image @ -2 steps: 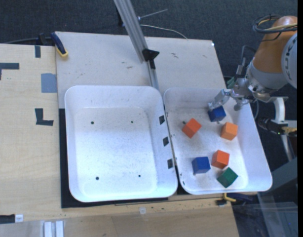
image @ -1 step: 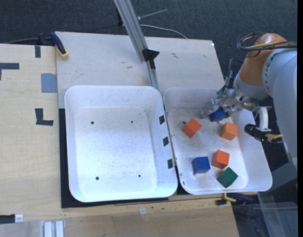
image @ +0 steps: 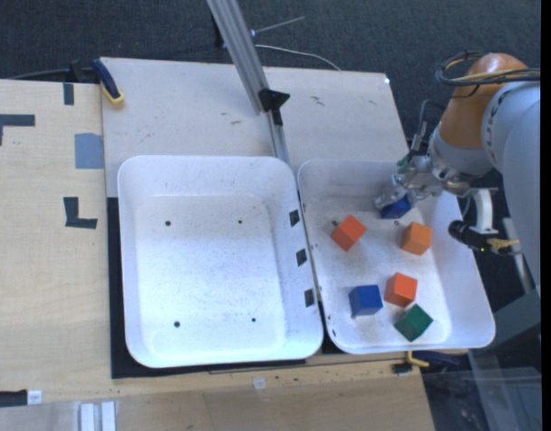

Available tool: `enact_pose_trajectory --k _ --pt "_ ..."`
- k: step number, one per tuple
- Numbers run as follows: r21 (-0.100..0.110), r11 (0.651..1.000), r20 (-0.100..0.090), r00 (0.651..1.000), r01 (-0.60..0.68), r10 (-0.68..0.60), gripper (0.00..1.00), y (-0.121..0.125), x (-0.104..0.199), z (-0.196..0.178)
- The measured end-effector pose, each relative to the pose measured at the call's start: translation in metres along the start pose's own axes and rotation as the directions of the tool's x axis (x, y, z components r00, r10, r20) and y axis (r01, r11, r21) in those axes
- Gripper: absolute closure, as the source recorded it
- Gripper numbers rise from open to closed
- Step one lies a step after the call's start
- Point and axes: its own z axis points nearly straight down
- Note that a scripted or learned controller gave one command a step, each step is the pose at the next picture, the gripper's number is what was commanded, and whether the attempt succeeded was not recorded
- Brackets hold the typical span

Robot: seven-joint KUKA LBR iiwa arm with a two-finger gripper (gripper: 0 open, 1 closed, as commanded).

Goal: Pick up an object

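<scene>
My gripper [image: 403,197] hangs over the far part of the right bin [image: 473,330], reaching in from the right. A small blue block [image: 394,207] sits between its fingertips, partly hidden by them, and the gripper is shut on it. Loose on the bin floor lie an orange cube [image: 348,233], a second orange cube [image: 416,238], a third orange cube [image: 401,288], a larger blue cube [image: 365,300] and a green cube [image: 413,321].
The left bin [image: 132,241] stands beside the right one and shares a raised rim with it. A slanted metal rail [image: 244,48] crosses the bench behind the bins. The grey arm and its orange band [image: 477,106] fill the right side.
</scene>
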Motion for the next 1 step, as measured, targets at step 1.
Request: enact_pose_trajectory --k 1 --pt "-0.008 1.000 -0.002 1.000 0.002 -0.002 1.00 -0.0429 0.0775 -0.1407"
